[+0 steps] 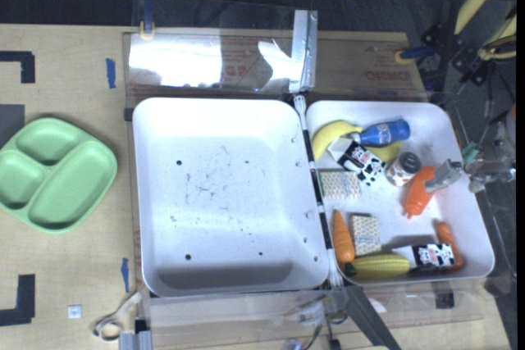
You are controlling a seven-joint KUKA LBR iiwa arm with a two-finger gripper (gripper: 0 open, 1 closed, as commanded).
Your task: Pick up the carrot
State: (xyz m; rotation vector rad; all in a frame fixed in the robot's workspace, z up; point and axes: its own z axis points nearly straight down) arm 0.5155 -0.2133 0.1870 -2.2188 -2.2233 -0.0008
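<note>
The carrot [342, 232] lies in the right bin [462, 213], along its left wall, with the green end toward the near corner. The tool [445, 174] is well apart from it, over the far right side of the same bin. Its tip is touching or just above another orange piece [417, 194]. Whether the tool is apart or together I cannot tell at this size and blur, and nothing can be seen clamped in it.

The main risk is a wrong pick. The orange piece under the tool has much the same colour as the carrot, and a third orange thing [447, 235] lies near the right wall. A descent from here would likely take one of those, not the carrot.

The carrot itself is awkward to reach. It sits tight against the wall between the bins, so the tool may strike the rim or find no room on that side. A corn cob [380, 265] lies just beside its green end and a tan packet [366, 232] lies alongside, so a loose grasp could nudge or catch them. The tapered, smooth body may also slip out if it is gripped near the thin end.
</note>
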